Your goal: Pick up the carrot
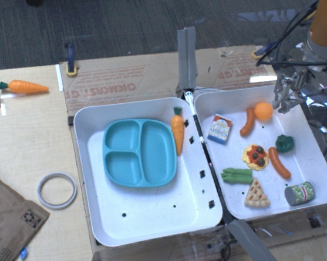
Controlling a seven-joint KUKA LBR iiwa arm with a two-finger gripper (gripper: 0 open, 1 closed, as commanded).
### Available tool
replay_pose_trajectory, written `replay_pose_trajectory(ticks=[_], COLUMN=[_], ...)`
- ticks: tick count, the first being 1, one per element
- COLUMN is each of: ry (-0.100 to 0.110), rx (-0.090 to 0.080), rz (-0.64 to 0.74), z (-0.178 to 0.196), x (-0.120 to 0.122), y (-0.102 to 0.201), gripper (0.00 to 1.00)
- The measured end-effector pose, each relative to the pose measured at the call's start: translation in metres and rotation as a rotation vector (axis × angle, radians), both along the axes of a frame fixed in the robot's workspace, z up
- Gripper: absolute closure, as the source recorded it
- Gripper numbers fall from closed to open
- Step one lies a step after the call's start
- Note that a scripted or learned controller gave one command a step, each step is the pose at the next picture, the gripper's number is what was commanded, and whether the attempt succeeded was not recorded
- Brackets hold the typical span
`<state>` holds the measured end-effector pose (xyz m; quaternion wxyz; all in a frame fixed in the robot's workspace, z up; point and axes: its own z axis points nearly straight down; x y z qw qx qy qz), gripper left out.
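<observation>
While nothing is yet gripped, the task looks to be at its approach step. A second carrot (24, 87) lies on the counter (24, 150) near its far left corner, outside the bins. The carrot (178, 131) in the left bin (150, 217) lies against that bin's right wall, just beside the blue divided plate (140, 152). The pincer (286, 91) hangs over the right bin's (320, 155) far right corner, near the orange ball (263, 111); cables clutter it, so I cannot tell how far it is parted, though probably it carries nothing. Next, it must cross leftward over the dividing walls and descend along the carrot.
</observation>
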<state>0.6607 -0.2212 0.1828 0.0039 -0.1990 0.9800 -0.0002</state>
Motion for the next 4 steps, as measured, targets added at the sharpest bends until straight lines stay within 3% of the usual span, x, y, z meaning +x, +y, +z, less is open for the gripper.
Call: replay_pose_trajectory(ticks=[1, 2, 3, 4], ry=[0.004, 0.001, 0.001, 0.0], rx=[0.002, 0.0, -0.001, -0.002], rz=[-0.439, -0.02, 0.3, 0.561], z=[-0.091, 0.009, 0.026, 0.026], x=[-0.001, -0.008, 0.0, -0.007], y=[0.064, 0.047, 0.065, 0.037], gripper=[1.0, 1.0, 1.0, 1.0])
